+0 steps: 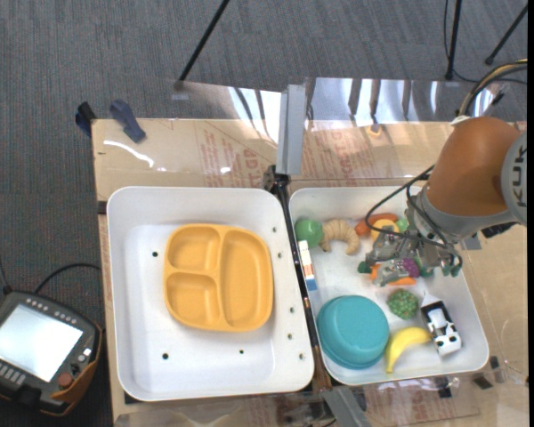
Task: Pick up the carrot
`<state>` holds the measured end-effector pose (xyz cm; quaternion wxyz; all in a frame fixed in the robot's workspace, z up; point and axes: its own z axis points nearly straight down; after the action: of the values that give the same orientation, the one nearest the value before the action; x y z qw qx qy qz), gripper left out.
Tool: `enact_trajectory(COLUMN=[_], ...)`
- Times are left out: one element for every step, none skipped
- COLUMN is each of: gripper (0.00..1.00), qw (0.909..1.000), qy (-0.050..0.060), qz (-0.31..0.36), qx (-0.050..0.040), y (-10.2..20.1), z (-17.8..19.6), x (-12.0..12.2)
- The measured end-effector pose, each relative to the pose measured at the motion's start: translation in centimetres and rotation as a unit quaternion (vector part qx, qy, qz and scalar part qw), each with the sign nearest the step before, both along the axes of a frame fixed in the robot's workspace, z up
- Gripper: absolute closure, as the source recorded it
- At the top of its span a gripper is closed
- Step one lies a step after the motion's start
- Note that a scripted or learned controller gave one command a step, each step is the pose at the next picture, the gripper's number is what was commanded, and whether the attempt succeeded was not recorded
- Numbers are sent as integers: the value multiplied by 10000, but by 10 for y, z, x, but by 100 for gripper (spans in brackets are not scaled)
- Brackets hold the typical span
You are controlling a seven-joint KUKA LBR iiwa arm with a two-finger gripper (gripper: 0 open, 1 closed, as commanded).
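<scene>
**Gripper low in right bin, carrot just up-left of it**

Gripper point(398, 261) sits down among the toys; grip state: cannot tell, too cluttered. Carrot point(379, 228) looks like the orange piece near the bin's far side, partly hidden by cabling, just beyond the gripper and slightly left. Long axis appears roughly left-right, not certain. Croissant point(342, 234) lies right beside it, green apple point(308, 230) further left. Broccoli point(403, 303), teal bowl point(353, 330), banana point(404, 346) on the near side, out of the way.

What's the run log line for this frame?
phase: reaching | gripper: low in right bin, over orange pieces | carrot: beside croissant, grasp unconfirmed | left bin: yellow plate
</scene>
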<state>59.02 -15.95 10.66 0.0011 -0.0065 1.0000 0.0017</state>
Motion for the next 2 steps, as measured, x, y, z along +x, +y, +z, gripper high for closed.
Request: enact_trajectory(gripper=[100,100], qw=[9994,9980], qy=[-66,24], qz=[-332,630], qx=[-13,-7], y=[64,-3], z=[134,75], x=[21,-69])
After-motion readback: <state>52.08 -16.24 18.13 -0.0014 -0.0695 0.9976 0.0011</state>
